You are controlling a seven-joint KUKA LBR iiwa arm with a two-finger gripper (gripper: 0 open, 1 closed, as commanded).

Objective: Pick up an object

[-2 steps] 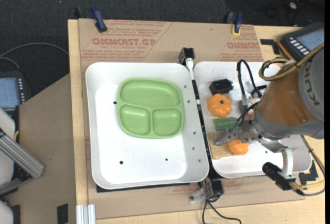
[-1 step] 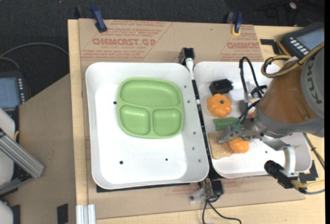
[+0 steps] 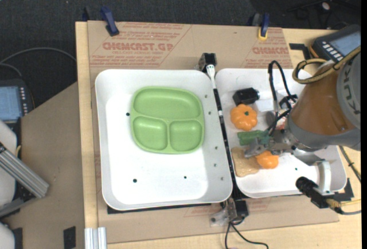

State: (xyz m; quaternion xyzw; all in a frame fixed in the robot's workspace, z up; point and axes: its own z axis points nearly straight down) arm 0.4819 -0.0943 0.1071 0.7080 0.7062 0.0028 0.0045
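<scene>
Seen from above at a slant, a tan surface point(image 3: 172, 41) carries two shallow white bins side by side. The left bin point(image 3: 114, 144) holds a pale green divided tray point(image 3: 167, 120) with one long compartment at the top and two smaller ones below, lying flat near the bin's middle.

The right bin point(image 3: 269, 185) holds several small things. A black object point(image 3: 245, 94) lies near its upper part. Just below that sits a small orange pumpkin point(image 3: 244, 117) with a green stem. Lower down, a flat green piece point(image 3: 250, 137) lies beside a tan flat piece point(image 3: 246, 167) near the bin's left wall. A second small orange object point(image 3: 267, 160) rests just beside the tan piece.

The grey arm point(image 3: 330, 110), with its orange band, reaches in from the right over the right bin. The gripper point(image 3: 265, 147) is low in the bin, right above the second orange object and touching or nearly touching the green piece. Whether it is open or closed cannot be told, and nothing can be seen held in it.

Blue and yellow clamps point(image 3: 109, 19) grip the far edge of the surface.
</scene>
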